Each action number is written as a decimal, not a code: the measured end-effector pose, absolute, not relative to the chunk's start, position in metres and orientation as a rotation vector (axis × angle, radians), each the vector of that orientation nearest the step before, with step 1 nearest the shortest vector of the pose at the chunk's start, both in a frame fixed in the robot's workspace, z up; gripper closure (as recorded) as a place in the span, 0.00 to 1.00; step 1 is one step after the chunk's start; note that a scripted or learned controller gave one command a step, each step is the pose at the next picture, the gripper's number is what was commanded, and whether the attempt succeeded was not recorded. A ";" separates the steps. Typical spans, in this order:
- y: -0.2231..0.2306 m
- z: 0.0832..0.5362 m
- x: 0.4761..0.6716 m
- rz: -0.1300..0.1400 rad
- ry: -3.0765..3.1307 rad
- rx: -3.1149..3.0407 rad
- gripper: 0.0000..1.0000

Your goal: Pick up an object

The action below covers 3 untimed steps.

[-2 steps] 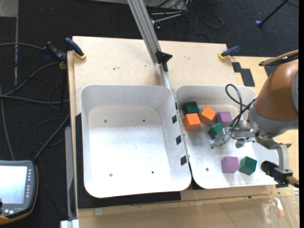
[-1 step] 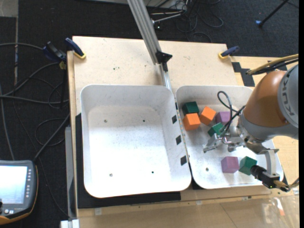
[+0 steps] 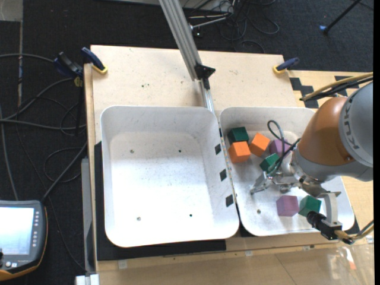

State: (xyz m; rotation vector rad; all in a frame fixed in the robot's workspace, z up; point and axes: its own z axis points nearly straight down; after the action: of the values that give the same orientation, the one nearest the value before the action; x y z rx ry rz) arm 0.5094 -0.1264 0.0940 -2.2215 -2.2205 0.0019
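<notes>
From my remote seat, the tally as I read it off the overhead camera:

Bins: two shallow white ones side by side, left bin (image 3: 113, 159) and right bin (image 3: 249, 116).

Blocks, all in the right bin:
- Orange: two, one block (image 3: 240, 151) near the divider, the second (image 3: 260, 143) just beside it.
- Green: three that I can make out, a dark green block (image 3: 238, 135) at the back, a small one (image 3: 272, 162) close under the arm, another (image 3: 309, 206) toward the front.
- Purple: one clear block (image 3: 287, 205) at the front, plus a purple patch (image 3: 277, 146) partly hidden by the arm; I count it as a second, not certain.

Clamps on the bench's far edge: two, one at the left (image 3: 95, 60) and one at the right (image 3: 285, 65).
</notes>
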 end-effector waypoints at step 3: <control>-0.145 0.220 0.508 -0.005 -2.227 -2.225 1.00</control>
State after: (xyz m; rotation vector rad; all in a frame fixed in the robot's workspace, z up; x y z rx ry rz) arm 0.5080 -0.1450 0.2202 -2.2253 -2.2273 -0.0048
